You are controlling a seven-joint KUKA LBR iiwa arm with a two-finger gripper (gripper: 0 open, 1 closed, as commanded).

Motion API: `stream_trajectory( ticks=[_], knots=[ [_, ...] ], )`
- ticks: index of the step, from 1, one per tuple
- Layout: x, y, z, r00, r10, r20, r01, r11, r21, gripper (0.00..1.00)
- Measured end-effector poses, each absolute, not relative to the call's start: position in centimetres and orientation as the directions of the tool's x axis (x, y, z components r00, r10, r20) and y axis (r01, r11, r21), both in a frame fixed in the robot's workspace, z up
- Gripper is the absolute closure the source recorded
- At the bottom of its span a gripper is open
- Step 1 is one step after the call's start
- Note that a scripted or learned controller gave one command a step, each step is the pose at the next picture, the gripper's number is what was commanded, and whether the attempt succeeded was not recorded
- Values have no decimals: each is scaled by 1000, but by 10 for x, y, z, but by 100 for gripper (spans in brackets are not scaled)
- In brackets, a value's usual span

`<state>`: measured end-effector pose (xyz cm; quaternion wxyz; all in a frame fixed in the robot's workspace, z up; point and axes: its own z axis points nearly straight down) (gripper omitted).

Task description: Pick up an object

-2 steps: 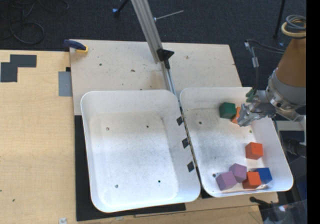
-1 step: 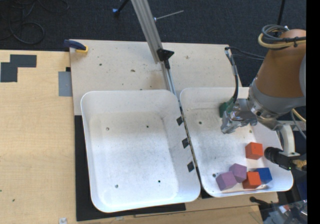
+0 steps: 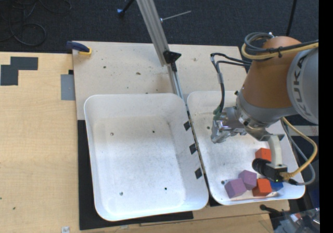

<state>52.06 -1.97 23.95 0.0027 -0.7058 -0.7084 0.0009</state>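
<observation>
My gripper [image 3: 218, 136] hangs over the bare upper part of the right bin [image 3: 208, 103], whether spread I cannot tell, because the purple blocks [image 3: 241, 183] and orange blocks [image 3: 263, 186] crowd its lower corner.

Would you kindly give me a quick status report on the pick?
Gripper above right white bin, holding nothing seen. Purple blocks and orange blocks clustered in bin's near-right corner, apart from gripper. Nothing between.
</observation>
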Motion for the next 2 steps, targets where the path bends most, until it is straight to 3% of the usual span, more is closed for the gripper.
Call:
stream_trajectory(
  ticks=[1,2],
  knots=[
    [510,23,237,-3,1000,2,1000,3,-6,100],
    [515,76,234,-5,1000,2,1000,5,-4,100]
  ],
)
